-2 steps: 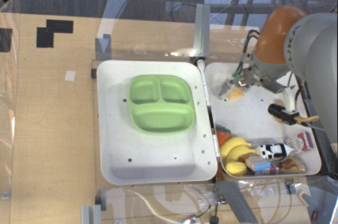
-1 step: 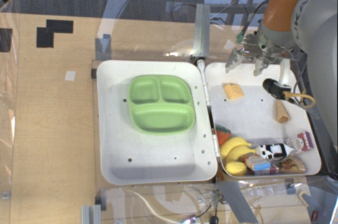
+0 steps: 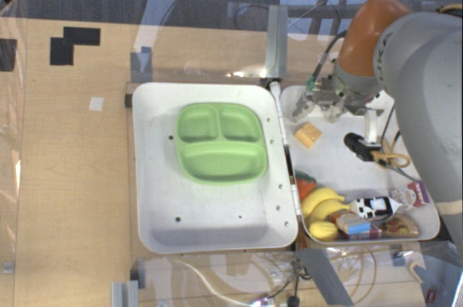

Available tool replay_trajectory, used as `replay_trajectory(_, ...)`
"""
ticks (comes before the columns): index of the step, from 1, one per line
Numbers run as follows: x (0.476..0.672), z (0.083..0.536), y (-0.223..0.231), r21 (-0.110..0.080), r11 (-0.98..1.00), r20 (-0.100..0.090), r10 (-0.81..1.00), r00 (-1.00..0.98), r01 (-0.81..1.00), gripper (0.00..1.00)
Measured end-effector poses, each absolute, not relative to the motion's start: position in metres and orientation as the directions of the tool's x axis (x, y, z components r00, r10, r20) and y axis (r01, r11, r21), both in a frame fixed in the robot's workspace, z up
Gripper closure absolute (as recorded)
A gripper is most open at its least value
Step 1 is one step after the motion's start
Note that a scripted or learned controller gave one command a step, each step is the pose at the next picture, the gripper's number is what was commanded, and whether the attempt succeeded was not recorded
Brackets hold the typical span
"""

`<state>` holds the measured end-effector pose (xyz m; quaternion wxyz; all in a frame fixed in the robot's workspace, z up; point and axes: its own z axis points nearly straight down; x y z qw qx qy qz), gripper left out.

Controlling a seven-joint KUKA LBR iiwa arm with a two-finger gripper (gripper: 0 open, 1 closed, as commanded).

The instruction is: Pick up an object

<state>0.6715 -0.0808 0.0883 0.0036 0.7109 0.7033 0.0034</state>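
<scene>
From my station I read the pick as not yet made. The pincer (image 3: 317,112) hangs just beyond the tan block (image 3: 309,135), on its far side, with its two fingers apart and nothing between them. The block looks like the closest candidate. It lies flat on the bare floor of the right bin (image 3: 340,168), and I can't see any contact between it and the pincer.

The other candidates lie on the block's near side, crowded together at the bin's front end:
- a bunch of bananas (image 3: 323,205)
- a red-orange piece (image 3: 305,187) just behind the bananas
- a black-and-white patterned item (image 3: 374,207) beside the bananas, with some small packets around it that I can't identify

To the left of the block, past the bin wall, the left bin (image 3: 155,153) holds a green divided plate (image 3: 221,143). Both bins sit on the wooden worktop (image 3: 72,175).

So nothing counts as done. My guess is that the pincer needs to settle over the block, close on it and lift it clear. The block stands apart from the clutter, so I judge it the easiest grab.
</scene>
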Motion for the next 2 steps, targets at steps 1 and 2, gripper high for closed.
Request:
replay_trajectory(1,0.636,0.09,-0.085,0.011,0.047,0.0,0.999,-0.047,0.999,0.0)
replay_trajectory(2,0.639,0.103,-0.083,0.02,0.049,0.001,0.999,-0.049,0.999,1.0)
